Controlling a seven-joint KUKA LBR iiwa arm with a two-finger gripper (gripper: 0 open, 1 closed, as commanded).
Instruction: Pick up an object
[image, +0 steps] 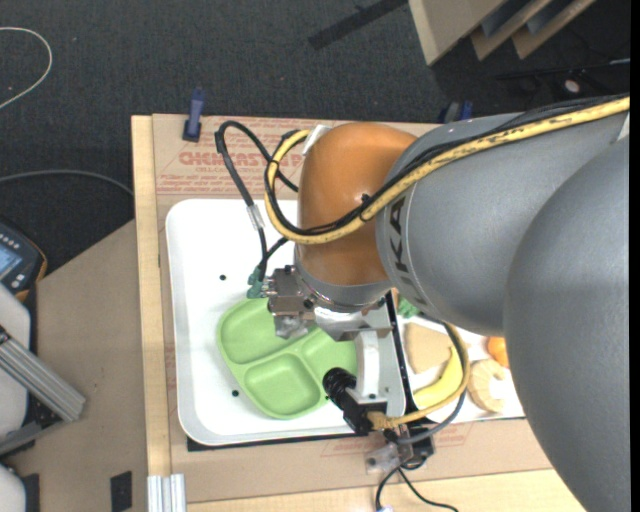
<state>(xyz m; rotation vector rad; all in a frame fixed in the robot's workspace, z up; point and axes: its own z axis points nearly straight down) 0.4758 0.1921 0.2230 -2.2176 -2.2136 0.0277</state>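
- Grey arm (540, 230) is closest to the lens, fills the right half of the frame and blocks most of the right bin (500, 414).
- Orange band (345, 210) sits at upper center, over the back of the left bin (190, 300).
- Gripper (300, 318) hangs below the band at frame center, pointing down into the left bin. The wrist body covers it, so open or closed: cannot tell.
- Green tray (265, 365) lies flat in the left bin, lower center of frame, nearer the bin's front rim. Two shallow compartments are visible, one upper left, one lower right. Its right end is hidden under robot hardware.
- Gripper is right over the tray's upper right part; contact can't be judged.
- Banana (447, 385) is in the right bin, lower right of center, curved and partly covered.
- Orange piece (497, 350) is just right of the banana at the arm's edge, mostly hidden.
- Beige round piece (487, 388) is just below the orange piece, near the front rim; identity unclear.
- Dark specks (222, 280) sit on the left bin floor, one upper left of the tray, one by its lower left corner.
- Bench (160, 180) is cardboard-brown with red print along the top edge; a blue clamp (193, 115) is at its upper left corner.
- Dark floor (100, 80) runs across the top and left.
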